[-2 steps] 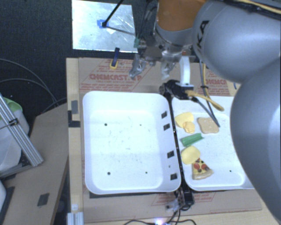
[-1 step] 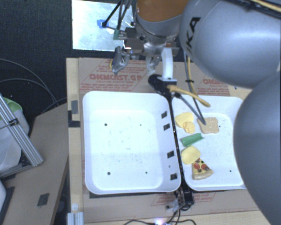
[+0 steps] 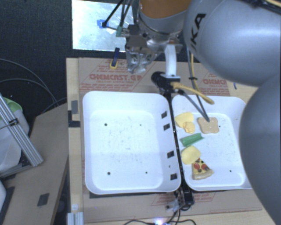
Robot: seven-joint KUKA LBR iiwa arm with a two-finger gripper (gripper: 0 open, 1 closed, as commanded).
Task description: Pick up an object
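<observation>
Sitting side by side on the bench (image 3: 74, 145), the two shallow white bins meet along a dark seam near the middle of the camera view. The left bin (image 3: 127, 143) shows bare white floor with a few small dark dots. Above its far rim, over the printed cardboard, hangs the end effector (image 3: 138, 66), a blurred metallic cluster below the arm's orange band (image 3: 164, 8); whether it is open or closed cannot be told, and nothing can be made out in its grasp. Just right of it a white cylinder (image 3: 170, 61) stands over a black fitting at the seam.

The right bin (image 3: 235, 173) holds the toy food pieces, all well apart from the end effector. Nearest the seam lie a yellow piece (image 3: 184, 121), a green piece (image 3: 191, 139) below it, another yellow piece (image 3: 190, 154), then a pizza slice (image 3: 202, 169). Farther right rests a tan toast-shaped piece (image 3: 208, 126). The grey arm (image 3: 246, 39) covers the bin's right side.
</observation>
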